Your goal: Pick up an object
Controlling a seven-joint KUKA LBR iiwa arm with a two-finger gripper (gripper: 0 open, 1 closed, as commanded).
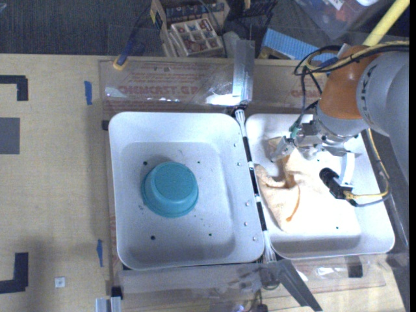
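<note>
— Where's the gripper [290,143] now?

— I have it low in the right bin [374,239], over the upper end of the cloth [281,190]. Whether it's open or has any fabric, I cannot tell; the wrist hides the tips.

— What worries you?

— The cloth lies limp against the wall between the bins. I may pinch only a fold, and it could slide out on the lift, or I might scrape that wall. The bowl [170,188] sits upside down in the left bin [123,135], well apart.
</note>
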